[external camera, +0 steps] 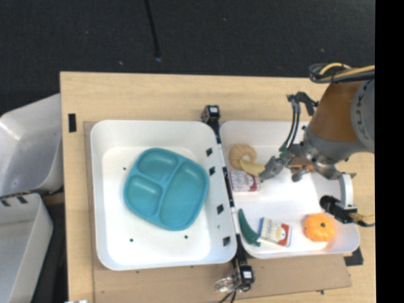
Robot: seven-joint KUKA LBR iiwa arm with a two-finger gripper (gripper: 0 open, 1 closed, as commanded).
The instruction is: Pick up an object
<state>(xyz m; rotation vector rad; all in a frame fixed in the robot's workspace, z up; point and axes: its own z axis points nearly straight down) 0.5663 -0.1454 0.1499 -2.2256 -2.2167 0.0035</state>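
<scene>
Worktop (76, 100) carries two white bins. Left bin (104, 232) holds a teal divided plate (166, 189). Right bin (278, 197): tan curved pastry (243, 156) near the top left, small pink packet (242, 181) just below it, white-and-red carton (274, 231), green utensil (248, 228), orange pumpkin (319, 227) at the lower right. Tool (276, 167) hangs low just right of the pastry; finger state cannot be told.

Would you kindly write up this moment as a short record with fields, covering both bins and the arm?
left bin: holds a teal divided plastic plate
right bin: holds a tan curved croissant-like piece, a small pink-printed packet, a green-handled tool, a small red and white box, an orange pumpkin-shaped toy
gripper: low over the right bin, beside the tan piece
grasp: nothing seen held
</scene>
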